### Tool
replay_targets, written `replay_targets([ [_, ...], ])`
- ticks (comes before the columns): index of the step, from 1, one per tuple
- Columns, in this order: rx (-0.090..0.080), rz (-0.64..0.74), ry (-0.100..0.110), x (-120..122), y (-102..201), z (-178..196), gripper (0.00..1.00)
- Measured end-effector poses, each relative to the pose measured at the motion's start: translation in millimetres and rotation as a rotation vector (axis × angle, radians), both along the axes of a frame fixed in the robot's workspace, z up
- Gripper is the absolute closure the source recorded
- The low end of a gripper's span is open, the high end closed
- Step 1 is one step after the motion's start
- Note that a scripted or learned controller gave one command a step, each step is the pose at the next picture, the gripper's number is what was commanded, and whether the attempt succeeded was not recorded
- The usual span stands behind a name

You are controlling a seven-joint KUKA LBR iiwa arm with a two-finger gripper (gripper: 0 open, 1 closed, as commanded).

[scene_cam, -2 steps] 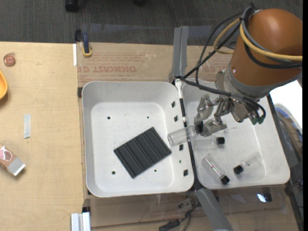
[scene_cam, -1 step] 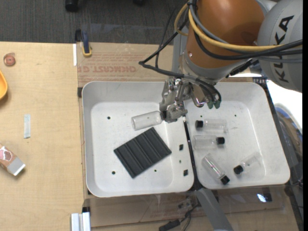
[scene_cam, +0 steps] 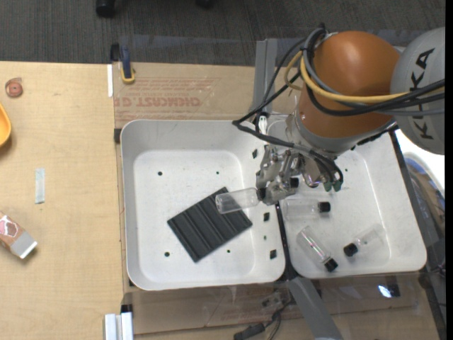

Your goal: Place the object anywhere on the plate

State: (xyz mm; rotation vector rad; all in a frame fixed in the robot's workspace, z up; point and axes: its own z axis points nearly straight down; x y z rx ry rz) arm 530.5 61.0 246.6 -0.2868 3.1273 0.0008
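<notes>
A dark ribbed rectangular plate [scene_cam: 207, 226] lies tilted on the floor of the left bin [scene_cam: 141, 190]. A clear vial [scene_cam: 236, 200] lies sideways over the plate's upper right corner. Its right end sits between the fingertips of my gripper [scene_cam: 263, 194], which is shut on it. The gripper hangs over the divide between the two bins, under the arm's orange band [scene_cam: 350, 62].
In the right bin [scene_cam: 396, 253] lie several clear vials with black caps: one [scene_cam: 316, 249] near the front left, one [scene_cam: 361, 244] further right, and one [scene_cam: 311, 208] just right of the gripper. Small black specks dot the left bin floor. Loose items lie on the wooden bench at far left.
</notes>
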Motion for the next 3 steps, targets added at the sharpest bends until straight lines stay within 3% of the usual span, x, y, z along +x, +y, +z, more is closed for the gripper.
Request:
replay_targets([
  [1,0.0,-0.206,-0.001,15.8,25.5,14.9,1.0],
  [2,0.0,0.046,0.0,32.1,-4.2,-37.4,1.0],
  [3,0.0,0.034,-0.002,22.4,20.7,77.8,1.0],
])
